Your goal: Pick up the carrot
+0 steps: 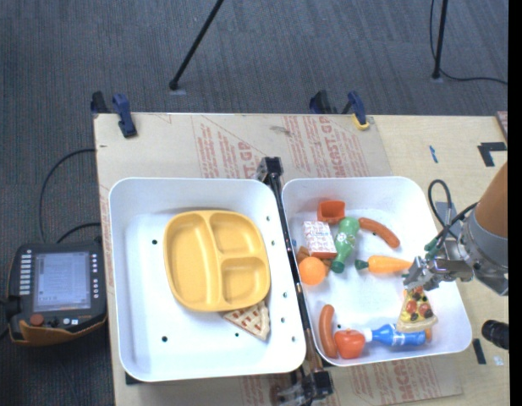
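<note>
My pincer (419, 275) hangs low over the right edge of the right bin (410, 186), reaching in from the worktop's (201, 142) right side. I cannot tell from here how it stands, nor whether anything is caught in it. The carrot (386, 265) lies just beside it toward the bin's middle, orange body pointing at my pincer and green top turned away; its tip looks to be touching or nearly touching me.

Near the carrot, a green bottle (343, 242) lies tilted, with an orange ball (311, 271) by the bin's left wall and a small pink-and-white box (318, 237) above that. A sausage (379, 231) lies toward the bin's far edge, close to a red block (331, 210). A pizza slice (417, 309) sits right below my pincer. Along the near edge lie a blue bottle (398, 337), a tomato (350, 342) and another sausage (327, 328).

The left bin (142, 197) holds a yellow tray (217, 259) with a second pizza slice (250, 320) poking out from under its near corner.
</note>
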Robot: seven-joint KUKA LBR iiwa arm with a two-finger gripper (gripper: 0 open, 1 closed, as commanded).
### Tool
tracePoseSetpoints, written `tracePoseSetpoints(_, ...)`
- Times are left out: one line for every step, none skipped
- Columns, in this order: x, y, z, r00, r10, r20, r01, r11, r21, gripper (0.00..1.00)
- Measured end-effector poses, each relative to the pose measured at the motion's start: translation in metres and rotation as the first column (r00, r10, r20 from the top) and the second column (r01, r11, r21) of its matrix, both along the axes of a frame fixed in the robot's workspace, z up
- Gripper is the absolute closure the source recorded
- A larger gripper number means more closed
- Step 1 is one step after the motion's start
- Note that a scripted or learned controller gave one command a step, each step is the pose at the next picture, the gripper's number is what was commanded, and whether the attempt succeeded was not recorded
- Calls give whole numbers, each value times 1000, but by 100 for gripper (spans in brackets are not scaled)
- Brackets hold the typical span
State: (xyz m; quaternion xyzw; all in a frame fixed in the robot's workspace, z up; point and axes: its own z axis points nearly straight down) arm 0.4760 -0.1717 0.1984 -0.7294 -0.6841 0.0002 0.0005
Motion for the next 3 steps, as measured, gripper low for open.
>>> tracePoseSetpoints(-1, 74, -58, 977, -211, -3, 211, 977, 1, 100)
tracePoseSetpoints(0, 16, 35, 997, -83, 0, 83, 997, 0, 100)
tracePoseSetpoints(0, -20, 6, 992, 130, -1, -130, 992, 1, 100)
